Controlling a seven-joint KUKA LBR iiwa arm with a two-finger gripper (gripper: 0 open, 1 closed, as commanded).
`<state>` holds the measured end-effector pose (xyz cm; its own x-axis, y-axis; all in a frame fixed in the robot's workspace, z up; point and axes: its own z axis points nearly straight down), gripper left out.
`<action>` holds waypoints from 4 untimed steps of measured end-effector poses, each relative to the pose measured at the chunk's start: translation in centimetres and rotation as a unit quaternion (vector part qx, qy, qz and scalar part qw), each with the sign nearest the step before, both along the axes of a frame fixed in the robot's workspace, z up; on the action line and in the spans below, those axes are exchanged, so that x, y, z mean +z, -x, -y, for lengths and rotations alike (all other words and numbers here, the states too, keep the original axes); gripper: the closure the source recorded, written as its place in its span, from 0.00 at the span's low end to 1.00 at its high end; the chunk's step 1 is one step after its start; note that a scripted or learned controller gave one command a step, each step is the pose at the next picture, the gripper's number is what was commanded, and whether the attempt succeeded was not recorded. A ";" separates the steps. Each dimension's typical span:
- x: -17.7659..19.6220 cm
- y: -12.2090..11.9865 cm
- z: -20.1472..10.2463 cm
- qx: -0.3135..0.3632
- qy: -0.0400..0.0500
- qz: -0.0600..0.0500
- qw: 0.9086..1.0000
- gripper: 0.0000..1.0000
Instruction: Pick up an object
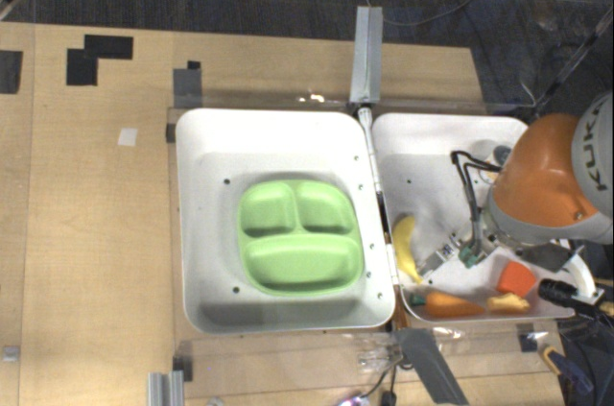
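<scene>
Claw (443, 255) near banana (406, 247), bin corner.

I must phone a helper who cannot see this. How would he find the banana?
Look in the right-hand shallow white bin. Against its left wall lies the curved yellow plastic banana. Below it is a straight orange carrot, and farther right an orange-red block; the banana alone is yellow and bent.
</scene>
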<state>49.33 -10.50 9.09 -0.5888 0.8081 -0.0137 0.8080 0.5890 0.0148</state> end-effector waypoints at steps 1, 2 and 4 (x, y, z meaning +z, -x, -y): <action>-0.2 -12.6 -1.6 -0.273 -0.005 -0.004 0.962 0.00; 4.9 -15.4 3.4 -0.267 -0.004 -0.008 0.964 0.00; 5.0 -12.9 9.1 -0.219 -0.008 0.008 0.976 0.00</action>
<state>62.25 -19.57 14.07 -0.1859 0.9825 -0.0049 0.9819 0.1860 0.0366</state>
